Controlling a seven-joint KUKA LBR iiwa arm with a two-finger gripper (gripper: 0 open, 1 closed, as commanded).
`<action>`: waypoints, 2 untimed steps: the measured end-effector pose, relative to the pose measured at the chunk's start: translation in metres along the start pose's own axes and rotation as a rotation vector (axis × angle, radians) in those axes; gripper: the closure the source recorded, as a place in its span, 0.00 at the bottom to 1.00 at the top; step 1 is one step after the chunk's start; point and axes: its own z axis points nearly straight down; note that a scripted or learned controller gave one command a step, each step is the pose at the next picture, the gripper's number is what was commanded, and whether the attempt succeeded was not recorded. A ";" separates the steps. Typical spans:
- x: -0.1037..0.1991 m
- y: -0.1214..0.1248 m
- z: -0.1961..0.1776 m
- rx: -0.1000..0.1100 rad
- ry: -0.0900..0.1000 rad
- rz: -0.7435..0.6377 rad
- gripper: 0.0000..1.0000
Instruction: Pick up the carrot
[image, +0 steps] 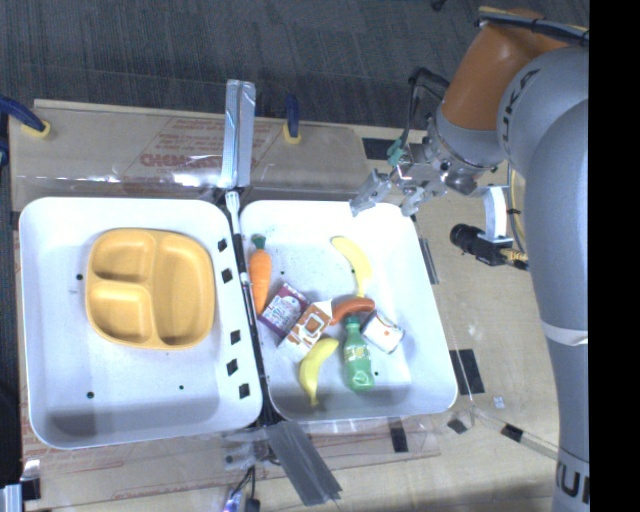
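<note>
Carrot (259, 275) (right bin's left wall) well apart from gripper (385, 195)

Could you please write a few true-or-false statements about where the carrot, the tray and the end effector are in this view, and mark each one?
1. The carrot lies in the right bin, near the wall it shares with the left bin. True.
2. The end effector has the carrot between its fingers. False: it hangs over the right bin's far edge, apart from the carrot.
3. The yellow divided tray sits in the left bin. True.
4. The green bottle stands in the left bin. False: it lies in the right bin, beside a banana.
5. The carrot rests on the yellow tray. False: it lies on the right bin's floor.
</note>
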 end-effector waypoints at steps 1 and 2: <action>0.047 0.008 0.085 -0.001 0.000 -0.157 0.00; 0.067 0.009 0.150 -0.003 -0.001 -0.379 0.00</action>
